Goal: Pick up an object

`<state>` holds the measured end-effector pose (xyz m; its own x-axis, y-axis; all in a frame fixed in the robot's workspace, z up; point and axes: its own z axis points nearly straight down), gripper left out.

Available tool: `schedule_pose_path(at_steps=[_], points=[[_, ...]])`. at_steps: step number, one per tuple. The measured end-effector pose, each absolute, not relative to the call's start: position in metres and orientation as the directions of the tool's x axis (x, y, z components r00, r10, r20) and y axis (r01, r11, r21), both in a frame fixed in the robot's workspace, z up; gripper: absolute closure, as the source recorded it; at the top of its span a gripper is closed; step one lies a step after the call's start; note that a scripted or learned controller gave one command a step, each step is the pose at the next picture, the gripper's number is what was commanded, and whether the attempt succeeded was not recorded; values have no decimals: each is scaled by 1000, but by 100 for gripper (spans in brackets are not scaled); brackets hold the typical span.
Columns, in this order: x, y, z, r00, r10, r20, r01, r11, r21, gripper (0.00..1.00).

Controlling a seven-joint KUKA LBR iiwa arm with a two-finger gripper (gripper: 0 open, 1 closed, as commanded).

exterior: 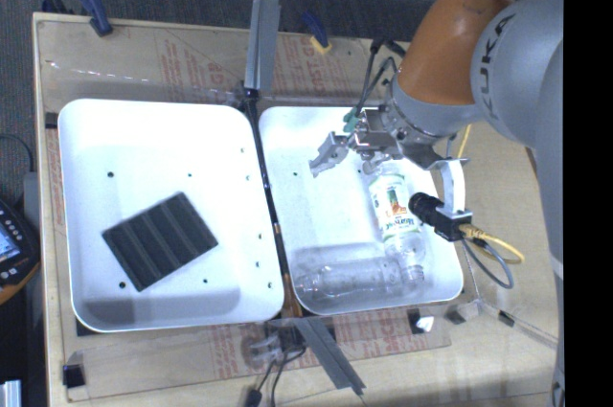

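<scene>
far left edge: some dark gadget with a small screen peeking in off the side of the tabletop.
blue clamps: one at the back left corner of the tabletop, another further along the back edge.
left bin: white and shallow, with a dark ribbed rectangular pad lying flat at a slant in the front-left part.
divider: a grey bar sticks up at the back, right where the two bins meet.
right bin: sits tight against the left one and has two bottles in it.
clear bottle: see-through plastic, lying on its side along the front wall of the right bin.
labelled bottle: white label with green and orange print, lying lengthwise by the right wall, its lower end just beside the clear bottle's right end.
tool: hanging over the back half of the right bin, fingers pointing left; honestly can't tell whether they're spread or closed, and nothing shows between them. The labelled bottle lies just right of it, down in the bin.
arm: grey with the orange band, coming in from the right, cables trailing down by the bin's right wall.
</scene>
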<state>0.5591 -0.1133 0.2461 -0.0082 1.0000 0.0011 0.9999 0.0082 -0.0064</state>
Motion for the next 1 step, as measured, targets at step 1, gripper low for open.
schedule_pose_path(at_steps=[1], points=[[560, -175, 188, 5, 1000, 0, 1000, -5, -5, 0]])
